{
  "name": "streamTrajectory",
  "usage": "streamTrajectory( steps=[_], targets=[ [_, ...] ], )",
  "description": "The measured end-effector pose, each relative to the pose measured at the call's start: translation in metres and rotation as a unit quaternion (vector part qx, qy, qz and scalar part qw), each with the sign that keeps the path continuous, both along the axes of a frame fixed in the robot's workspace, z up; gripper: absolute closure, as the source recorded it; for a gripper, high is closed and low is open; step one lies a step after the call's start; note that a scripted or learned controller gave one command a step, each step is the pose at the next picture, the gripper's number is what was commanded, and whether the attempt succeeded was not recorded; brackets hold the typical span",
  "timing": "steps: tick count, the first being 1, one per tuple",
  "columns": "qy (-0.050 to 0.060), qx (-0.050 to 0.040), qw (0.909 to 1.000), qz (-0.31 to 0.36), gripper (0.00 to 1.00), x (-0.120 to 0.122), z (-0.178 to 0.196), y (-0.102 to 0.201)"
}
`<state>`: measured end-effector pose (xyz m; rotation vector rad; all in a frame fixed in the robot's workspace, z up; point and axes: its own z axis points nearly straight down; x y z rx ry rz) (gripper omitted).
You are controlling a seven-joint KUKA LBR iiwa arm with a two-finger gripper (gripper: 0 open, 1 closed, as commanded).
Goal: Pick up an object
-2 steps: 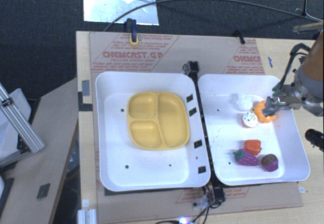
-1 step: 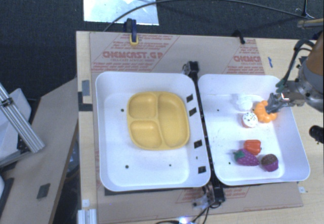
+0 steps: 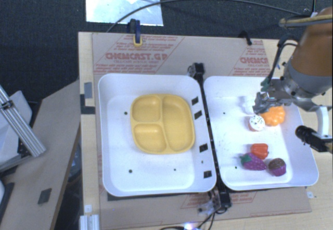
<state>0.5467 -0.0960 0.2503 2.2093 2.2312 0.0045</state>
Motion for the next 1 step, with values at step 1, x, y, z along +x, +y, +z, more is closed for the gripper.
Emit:
streamTrajectory(
  steps=[1],
  targets=[
    [0.001,0.0003,1.0000,0.000,1.00,0.0068,-0.0115,0.0469]
  ],
)
